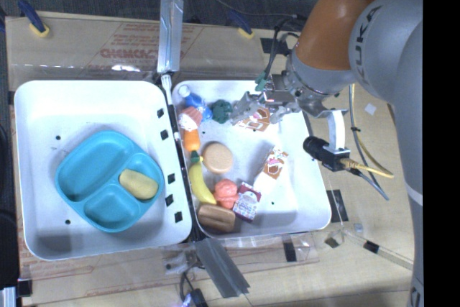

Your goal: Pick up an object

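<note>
My gripper (256, 107) hangs over the far part of the right bin (309, 190). A red-and-white packet (259, 121) lies right under it; whether they touch is unclear. Just left of the gripper sits a small teal object (221, 110). A second red-and-white packet (275, 163) lies nearer the bin's middle. Along the left wall are a blue-capped bottle (184, 92), an orange-red item (190, 117), a carrot (191, 141) and a banana (200, 185). A round tan bun (218, 157), a pink ball (226, 190), a small carton (246, 203) and a brown roll (217, 218) fill the near left part.
The left bin (36, 126) holds a blue divided plate (86, 169) with a yellow potato-like object (139, 184) in one compartment. A metal divider bar (169, 32) rises between the bins. The arm's grey and orange body (345, 32) looms over the right bin's far right corner.
</note>
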